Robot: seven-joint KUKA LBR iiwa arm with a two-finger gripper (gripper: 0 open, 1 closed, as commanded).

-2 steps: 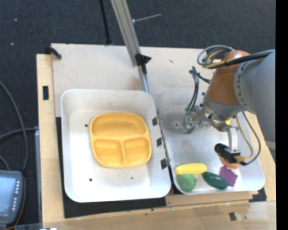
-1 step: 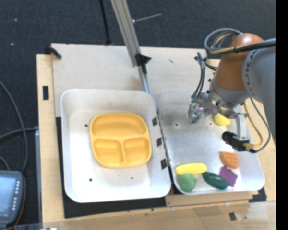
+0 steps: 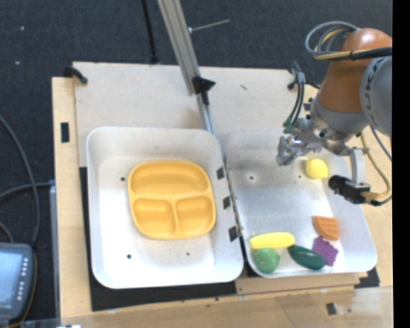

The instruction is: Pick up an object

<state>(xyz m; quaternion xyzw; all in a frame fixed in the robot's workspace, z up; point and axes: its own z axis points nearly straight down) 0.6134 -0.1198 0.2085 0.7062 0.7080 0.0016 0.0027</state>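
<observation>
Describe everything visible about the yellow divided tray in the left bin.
The yellow divided tray looks like moulded plastic, a rounded rectangle with three compartments: one long section along the far side and two smaller ones nearer the camera. It lies flat, slightly rotated, about the middle of the left bin. Nothing sits in it or touches it.

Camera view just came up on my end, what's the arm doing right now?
The arm reaches in from the right over the right bin. Its claw hangs over the bin's far part, just left of a yellow ball, with nothing seen held. Along the near edge lie a banana, a green ball, a dark green piece, a purple piece and an orange piece. The left bin holds a yellow tray.
</observation>
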